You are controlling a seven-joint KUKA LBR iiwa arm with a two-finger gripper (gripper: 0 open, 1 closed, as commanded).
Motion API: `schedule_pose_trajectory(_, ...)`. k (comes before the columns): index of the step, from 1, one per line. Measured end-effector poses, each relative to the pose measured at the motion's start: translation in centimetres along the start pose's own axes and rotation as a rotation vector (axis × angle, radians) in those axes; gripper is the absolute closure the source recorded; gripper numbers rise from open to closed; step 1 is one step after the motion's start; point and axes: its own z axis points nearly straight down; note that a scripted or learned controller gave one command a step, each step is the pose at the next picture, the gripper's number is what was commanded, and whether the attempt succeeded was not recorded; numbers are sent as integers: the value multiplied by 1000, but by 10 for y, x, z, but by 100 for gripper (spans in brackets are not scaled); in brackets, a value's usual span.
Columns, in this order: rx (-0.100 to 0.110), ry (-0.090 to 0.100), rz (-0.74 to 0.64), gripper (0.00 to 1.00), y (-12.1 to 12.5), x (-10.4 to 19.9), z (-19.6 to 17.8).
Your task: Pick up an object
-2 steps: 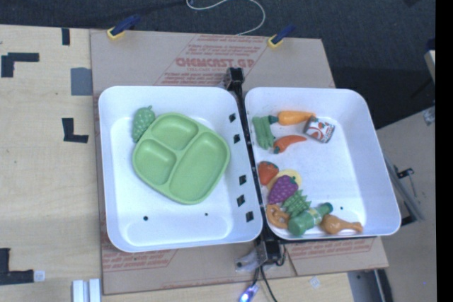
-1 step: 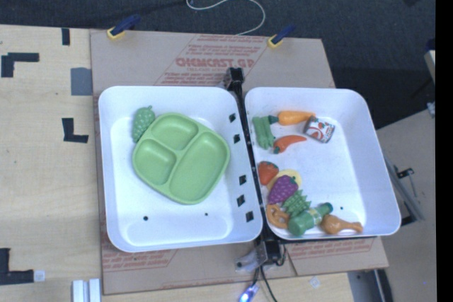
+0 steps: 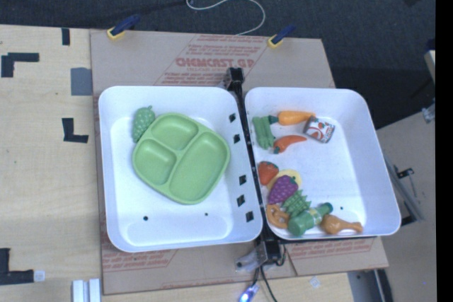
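Whether the hand is released, clenched or grasping anything cannot be told from the camera view. The objects for picking lie in the two white bins, which sit side by side and touch along their inner walls. The left bin (image 3: pixel 107 177) holds a green divided plate (image 3: pixel 180 159) with three compartments, lying flat near the bin's middle, and a green bumpy toy (image 3: pixel 144 122) rests against the plate's upper left edge. The right bin (image 3: pixel 376 152) carries a scatter of toy foods, mostly along its left side. Near its top lie an orange carrot (image 3: pixel 295 117), a small red and white can (image 3: pixel 319 129) on its side just beside the carrot's tip, a green pod (image 3: pixel 262 131) and an orange-red pepper (image 3: pixel 289 143) beneath the carrot. Lower down, a red toy (image 3: pixel 267 172) sits close to the inner wall, with a yellow piece (image 3: pixel 289 177) and purple grapes (image 3: pixel 281 189) next to it. At the bin's lower edge, a leafy green toy (image 3: pixel 296 203), a green vegetable (image 3: pixel 306 221) and a tan squash (image 3: pixel 340 225) crowd together. Both bins stand on a cardboard sheet (image 3: pixel 212 64) with red lettering, held by two clamps (image 3: pixel 124 25) on the wooden table (image 3: pixel 42 173). A white cable (image 3: pixel 226 6) loops over the dark floor behind.
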Motion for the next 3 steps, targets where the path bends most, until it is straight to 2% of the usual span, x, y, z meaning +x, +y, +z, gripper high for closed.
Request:
schedule_pose_trajectory(1,-13,-4,-5,100,43,21,-98)
schedule_pose_trajectory(2,10,4,4,100,-3,-1,11)
schedule_pose_trajectory(3,-13,-4,-4,100,0,22,-99)
